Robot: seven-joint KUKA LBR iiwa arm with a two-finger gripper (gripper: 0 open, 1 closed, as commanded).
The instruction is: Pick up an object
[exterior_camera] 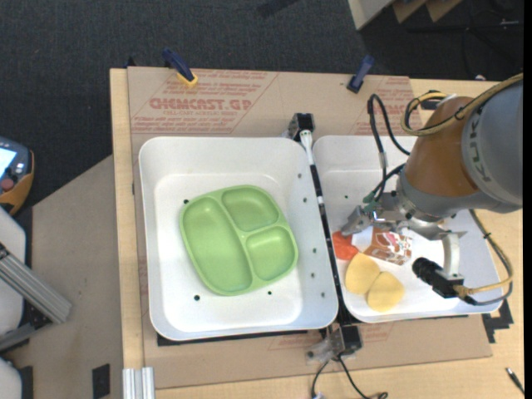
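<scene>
Looking down on the bench, you see two shallow white bins side by side. The left bin point(158, 223) holds a green divided plate point(238, 239) lying flat near its middle. The right bin point(349, 152) holds a cluster of small things toward its near left corner: two pale yellow rounded pieces point(374, 283) touching each other, a red-orange piece point(344, 244) just beside them, and a clear packet with red print point(391, 243) just behind the yellow pieces.

The grey arm with its orange band point(440, 169) reaches in from the right, and the gripper point(384, 223) hangs low over that cluster, close above the packet. You cannot tell from here whether the gripper is released or clenched, and nothing is visibly held.

The risk, as it looks: the things are crowded, so a descent could catch two at once, nudge the yellow pieces aside, or slip off the slick packet. The bin's left wall nearby may also block a clean close.
</scene>
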